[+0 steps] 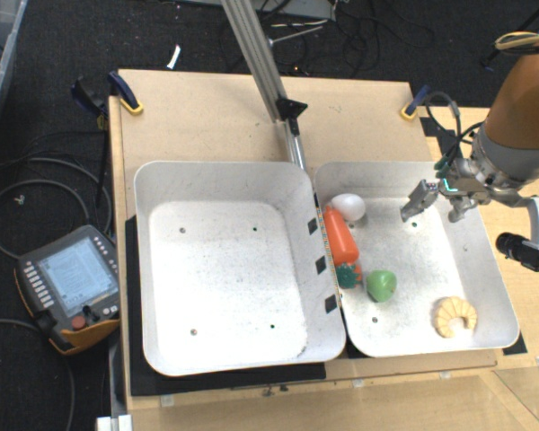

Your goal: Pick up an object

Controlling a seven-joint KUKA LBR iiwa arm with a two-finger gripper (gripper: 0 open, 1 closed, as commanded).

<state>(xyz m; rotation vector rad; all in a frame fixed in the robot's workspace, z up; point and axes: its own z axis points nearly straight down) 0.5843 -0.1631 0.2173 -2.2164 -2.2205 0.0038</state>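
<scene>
Gripper (438, 199) sits over the right bin (485, 268), at about 1 o'clock of its floor, fingers spread, nothing between them. No object grasped yet.

Candidates in that bin:
- white egg (348, 206), 11 o'clock, smooth and rounded, likely to roll or squirt out
- orange carrot (340, 238), long and tapered, lying along the 9 o'clock wall with a small teal piece (347, 277) at its lower end; wall blocks one finger
- green ball (381, 285), centre-low, smooth, looks like plastic
- tan croissant (455, 317), 5 o'clock, ridged and curved, free on all sides

My pick would be the croissant: ridges give bite and it won't roll. Come straight down, fingers straddling the narrow width, close only near the floor. Bin floor is hard white plastic, speckled, so expect sliding.
</scene>
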